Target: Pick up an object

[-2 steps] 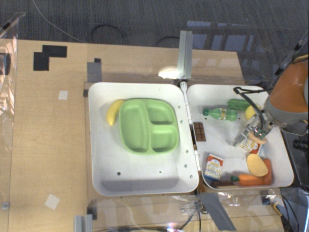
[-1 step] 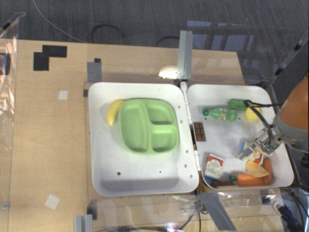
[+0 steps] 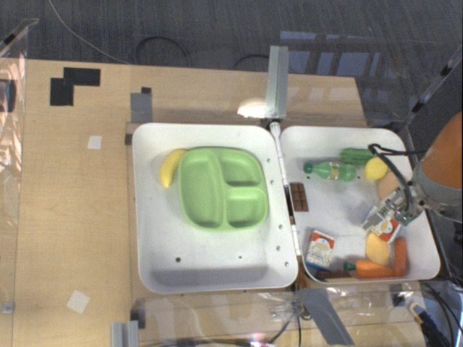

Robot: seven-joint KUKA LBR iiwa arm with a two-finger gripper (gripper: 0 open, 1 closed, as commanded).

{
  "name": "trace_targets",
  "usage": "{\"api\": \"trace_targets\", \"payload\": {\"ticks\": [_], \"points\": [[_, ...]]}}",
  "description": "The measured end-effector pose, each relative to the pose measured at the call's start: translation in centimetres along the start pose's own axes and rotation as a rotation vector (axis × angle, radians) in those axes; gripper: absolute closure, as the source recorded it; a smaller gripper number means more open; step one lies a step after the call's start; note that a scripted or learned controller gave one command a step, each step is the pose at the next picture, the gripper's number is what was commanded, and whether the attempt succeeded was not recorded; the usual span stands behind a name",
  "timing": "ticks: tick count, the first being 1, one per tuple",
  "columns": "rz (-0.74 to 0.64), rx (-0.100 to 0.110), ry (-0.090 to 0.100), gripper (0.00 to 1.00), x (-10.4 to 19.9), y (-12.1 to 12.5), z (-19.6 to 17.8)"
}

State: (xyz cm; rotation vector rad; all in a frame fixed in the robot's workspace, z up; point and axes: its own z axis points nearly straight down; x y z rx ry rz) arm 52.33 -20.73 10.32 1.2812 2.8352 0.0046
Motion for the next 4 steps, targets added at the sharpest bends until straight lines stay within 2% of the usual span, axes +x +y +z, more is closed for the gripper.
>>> {"api": "trace_targets", "payload": {"ticks": [1, 2, 3, 4], "points": [[0.0, 0.0, 0.001, 0.0, 0.0, 0.0, 0.0], [-0.008, 0.008, 0.014, 0.0, 0.3, -0.1, 1.3], [-0.011, 0.001, 0.002, 1.0, -0.1, 0.2, 0.0], [-0.011, 0.001, 0.003, 0.0, 0.0, 0.2, 0.1]]}}
